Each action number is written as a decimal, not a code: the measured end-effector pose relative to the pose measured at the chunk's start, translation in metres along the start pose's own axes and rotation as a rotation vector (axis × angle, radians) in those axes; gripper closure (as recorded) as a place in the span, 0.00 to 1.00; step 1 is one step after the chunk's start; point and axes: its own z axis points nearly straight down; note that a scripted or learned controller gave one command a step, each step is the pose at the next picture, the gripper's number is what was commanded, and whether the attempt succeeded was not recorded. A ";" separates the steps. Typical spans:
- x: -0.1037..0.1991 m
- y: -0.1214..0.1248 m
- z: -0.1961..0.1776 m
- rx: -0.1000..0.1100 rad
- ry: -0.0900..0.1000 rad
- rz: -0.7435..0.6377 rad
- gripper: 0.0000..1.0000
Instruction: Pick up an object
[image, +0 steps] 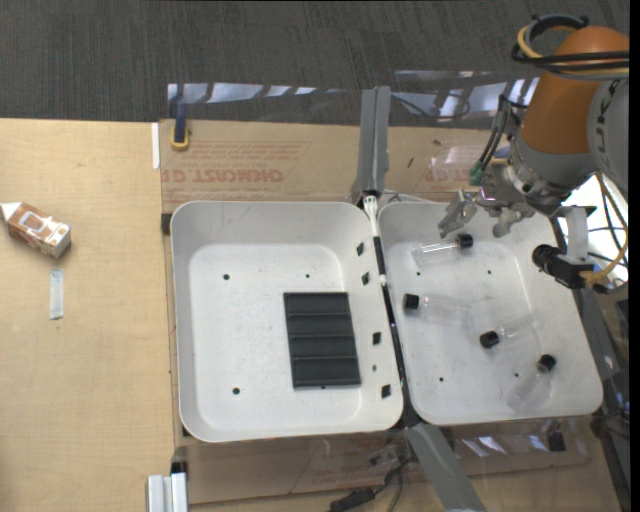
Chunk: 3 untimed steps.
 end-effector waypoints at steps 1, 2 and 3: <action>-0.083 -0.029 0.095 -0.001 0.000 -0.081 0.00; -0.115 -0.097 0.114 -0.001 0.009 -0.279 0.00; -0.117 -0.152 0.114 -0.003 0.006 -0.354 0.00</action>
